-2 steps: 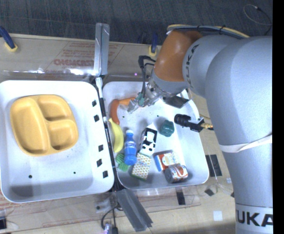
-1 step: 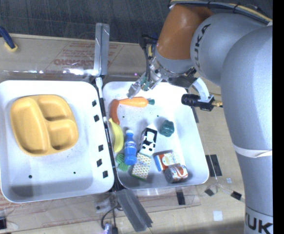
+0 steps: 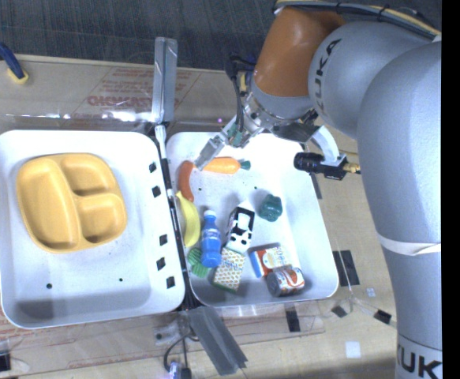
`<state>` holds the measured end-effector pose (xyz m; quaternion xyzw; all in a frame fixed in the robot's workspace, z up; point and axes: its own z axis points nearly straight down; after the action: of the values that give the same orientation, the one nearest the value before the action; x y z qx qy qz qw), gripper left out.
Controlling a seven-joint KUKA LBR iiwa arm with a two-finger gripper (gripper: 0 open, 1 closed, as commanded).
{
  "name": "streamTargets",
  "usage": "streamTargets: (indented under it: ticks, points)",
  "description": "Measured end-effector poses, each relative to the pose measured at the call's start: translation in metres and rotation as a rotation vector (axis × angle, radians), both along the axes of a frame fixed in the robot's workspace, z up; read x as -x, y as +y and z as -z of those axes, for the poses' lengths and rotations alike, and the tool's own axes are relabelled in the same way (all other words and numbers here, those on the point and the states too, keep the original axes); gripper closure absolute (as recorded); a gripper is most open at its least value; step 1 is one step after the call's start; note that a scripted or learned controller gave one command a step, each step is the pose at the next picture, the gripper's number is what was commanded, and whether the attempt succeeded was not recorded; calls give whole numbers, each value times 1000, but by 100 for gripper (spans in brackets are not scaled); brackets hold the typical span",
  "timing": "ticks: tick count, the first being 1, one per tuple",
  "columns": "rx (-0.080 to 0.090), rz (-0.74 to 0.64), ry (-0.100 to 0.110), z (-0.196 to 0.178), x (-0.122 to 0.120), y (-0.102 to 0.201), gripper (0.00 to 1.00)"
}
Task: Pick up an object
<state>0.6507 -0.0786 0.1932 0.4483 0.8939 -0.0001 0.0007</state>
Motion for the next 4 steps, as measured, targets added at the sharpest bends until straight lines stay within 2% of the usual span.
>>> streamTargets:
  ticks: [1,2,3,4]
  points:
    - [-1,133,-13,79,0,-35,0]
    - [0,128,-11,70,0,-35,100]
    - [0,128,-11,70,0,-35,0]
    - [-1,270,-3,99,-7,-30,0]
